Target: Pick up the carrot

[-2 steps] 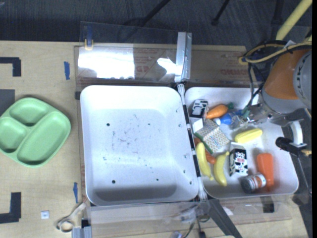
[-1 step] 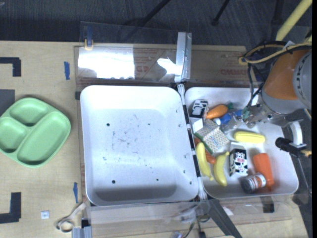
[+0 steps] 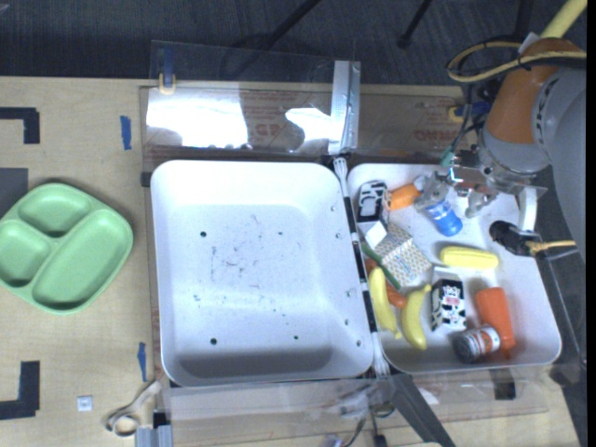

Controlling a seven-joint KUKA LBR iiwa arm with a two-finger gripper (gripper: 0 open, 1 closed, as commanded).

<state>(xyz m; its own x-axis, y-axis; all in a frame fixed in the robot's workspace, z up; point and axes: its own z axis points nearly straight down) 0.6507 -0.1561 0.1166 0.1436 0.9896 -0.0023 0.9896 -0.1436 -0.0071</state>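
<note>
Hovering at the right white bin's (image 3: 549,343) far edge, pincer (image 3: 453,186) grip unreadable; small orange carrot (image 3: 404,196) lies beside it, unlifted, so pickup remains undone.

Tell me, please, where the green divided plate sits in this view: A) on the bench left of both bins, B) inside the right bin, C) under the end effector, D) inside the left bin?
A: the green plate lies on the wooden bench, left of the left bin, far from the right bin and the end effector.
</note>
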